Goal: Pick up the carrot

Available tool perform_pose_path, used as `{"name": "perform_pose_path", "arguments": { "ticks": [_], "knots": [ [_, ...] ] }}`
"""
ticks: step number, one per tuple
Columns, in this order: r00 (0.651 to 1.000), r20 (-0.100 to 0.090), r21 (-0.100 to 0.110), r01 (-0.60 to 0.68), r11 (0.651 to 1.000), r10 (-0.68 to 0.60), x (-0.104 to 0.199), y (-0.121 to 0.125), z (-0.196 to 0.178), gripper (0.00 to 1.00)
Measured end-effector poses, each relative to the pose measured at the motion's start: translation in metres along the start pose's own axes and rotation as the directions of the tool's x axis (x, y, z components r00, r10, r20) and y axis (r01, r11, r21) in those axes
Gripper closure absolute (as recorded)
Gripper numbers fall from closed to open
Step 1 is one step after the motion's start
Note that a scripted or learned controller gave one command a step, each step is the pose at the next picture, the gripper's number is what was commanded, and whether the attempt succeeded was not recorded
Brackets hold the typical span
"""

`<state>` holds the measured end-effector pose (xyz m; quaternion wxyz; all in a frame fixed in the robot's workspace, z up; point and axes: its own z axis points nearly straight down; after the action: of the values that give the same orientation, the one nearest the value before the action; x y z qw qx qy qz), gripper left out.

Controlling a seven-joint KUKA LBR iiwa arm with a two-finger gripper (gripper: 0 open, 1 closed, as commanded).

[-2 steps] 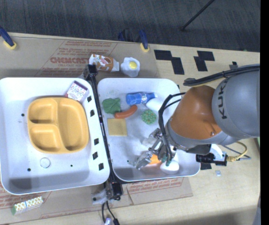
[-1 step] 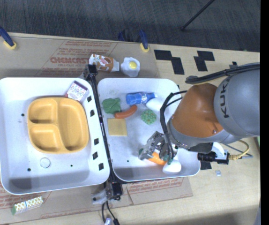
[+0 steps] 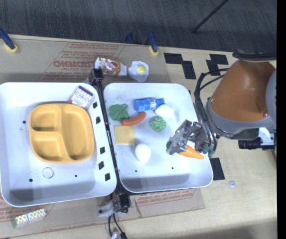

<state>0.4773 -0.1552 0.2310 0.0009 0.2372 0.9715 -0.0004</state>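
Note:
The orange carrot (image 3: 191, 153) sits at the right side of the right bin (image 3: 148, 180), directly under my gripper (image 3: 184, 142). The carrot's pointed end sticks out to the right from below the fingers. The fingers appear closed around the carrot's thick end, with the carrot between them. The grey arm with its orange band (image 3: 242, 93) reaches in from the right, over the bin's edge.
The right bin also holds a white egg (image 3: 143, 153), a yellow cheese slice (image 3: 124, 134), a green pea ball (image 3: 157, 124), a sausage (image 3: 134, 118), a green leaf (image 3: 117, 111), a blue packet (image 3: 148, 104) and a white object (image 3: 165, 112). A yellow divided plate (image 3: 62, 132) lies in the left bin (image 3: 13, 183).

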Motion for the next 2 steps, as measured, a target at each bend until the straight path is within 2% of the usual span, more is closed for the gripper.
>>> {"name": "perform_pose_path", "arguments": {
  "ticks": [1,2],
  "knots": [
    [0.986,-0.001,0.001,-0.166,0.986,0.166,-0.0256,-0.0500,-0.0408,1.00],
    [0.986,-0.001,0.001,-0.166,0.986,0.166,-0.0255,-0.0500,-0.0408,0.00]
  ]
}}
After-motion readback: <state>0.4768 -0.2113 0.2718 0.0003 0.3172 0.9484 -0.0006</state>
